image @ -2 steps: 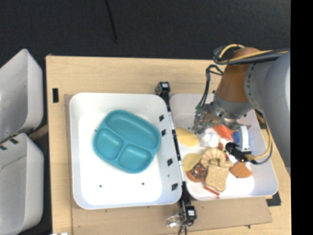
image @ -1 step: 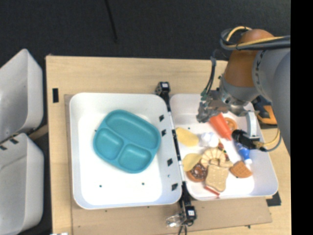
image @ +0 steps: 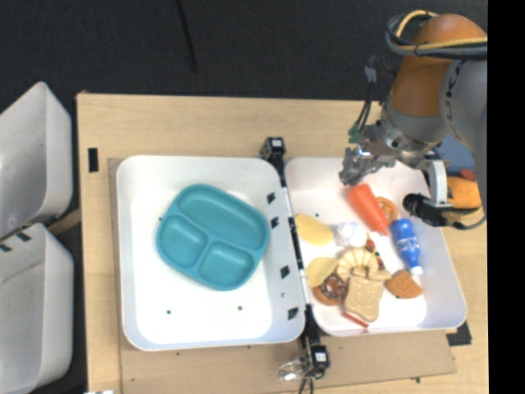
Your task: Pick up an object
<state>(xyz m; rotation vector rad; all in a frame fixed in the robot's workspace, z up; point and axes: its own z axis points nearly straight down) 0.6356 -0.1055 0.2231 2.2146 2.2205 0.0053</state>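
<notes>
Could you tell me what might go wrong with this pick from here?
The gripper sits at the upper tip of the orange carrot, so a grasp there may slip off its tapered end. The toys lie crowded: the blue bottle and other pieces nearby could get knocked or dragged.

Robot lab: bench [image: 98,220], white bins [image: 131,302].

A pale wooden tabletop [image: 98,245] stands on a dark floor [image: 205,31]. Two white cushioned shapes [image: 29,162] sit beside its left edge, evenly lit.
</notes>
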